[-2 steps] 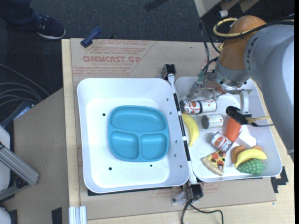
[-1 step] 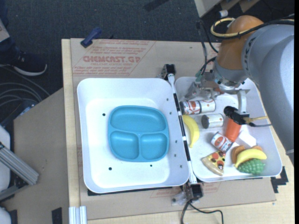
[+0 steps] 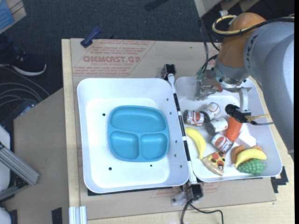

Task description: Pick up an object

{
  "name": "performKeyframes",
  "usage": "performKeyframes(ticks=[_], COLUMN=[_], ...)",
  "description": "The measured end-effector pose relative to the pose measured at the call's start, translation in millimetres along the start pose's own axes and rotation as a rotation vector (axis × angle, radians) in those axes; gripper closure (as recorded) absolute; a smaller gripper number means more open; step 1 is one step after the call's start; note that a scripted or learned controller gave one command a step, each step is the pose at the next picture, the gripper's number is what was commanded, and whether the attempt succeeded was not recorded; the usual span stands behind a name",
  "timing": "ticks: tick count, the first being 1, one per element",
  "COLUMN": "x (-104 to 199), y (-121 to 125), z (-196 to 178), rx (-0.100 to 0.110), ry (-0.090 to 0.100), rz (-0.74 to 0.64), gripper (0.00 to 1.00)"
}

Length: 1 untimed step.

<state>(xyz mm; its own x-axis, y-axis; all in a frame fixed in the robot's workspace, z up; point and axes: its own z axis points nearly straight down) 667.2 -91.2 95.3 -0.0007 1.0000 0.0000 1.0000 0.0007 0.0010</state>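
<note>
Where the two white bins sit side by side on the brown surface (image 3: pixel 117 59), the left bin (image 3: pixel 88 101) holds a blue plate (image 3: pixel 138 133). The plate has three sections and lies flat in the middle of that bin.

The right bin (image 3: pixel 186 85) holds the toy food, packed close in its middle and near end. A yellow banana (image 3: pixel 196 141) lies along the wall next to the left bin. Just past its far tip is a small can (image 3: pixel 196 118) with a red and white label. Beside the can are a white round thing with red marks (image 3: pixel 212 108) and a little white cup (image 3: pixel 218 124). An orange tube (image 3: pixel 233 129) leans near them, and a second can (image 3: pixel 223 143) lies by its lower end. A pizza slice (image 3: pixel 215 161) sits at the near end. Green grapes (image 3: pixel 252 167) fill the near right corner, with a second banana (image 3: pixel 250 154) touching their top.

The gripper (image 3: pixel 205 88) hangs over the far end of the right bin, just beside the white round thing. I cannot tell if it is open or closed.
</note>
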Motion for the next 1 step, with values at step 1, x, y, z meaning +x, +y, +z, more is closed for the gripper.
performKeyframes(ticks=[1], x=[0.0], y=[-0.1], z=[0.2], rx=[0.0], ry=[0.0], rz=[0.0], gripper=[0.0])
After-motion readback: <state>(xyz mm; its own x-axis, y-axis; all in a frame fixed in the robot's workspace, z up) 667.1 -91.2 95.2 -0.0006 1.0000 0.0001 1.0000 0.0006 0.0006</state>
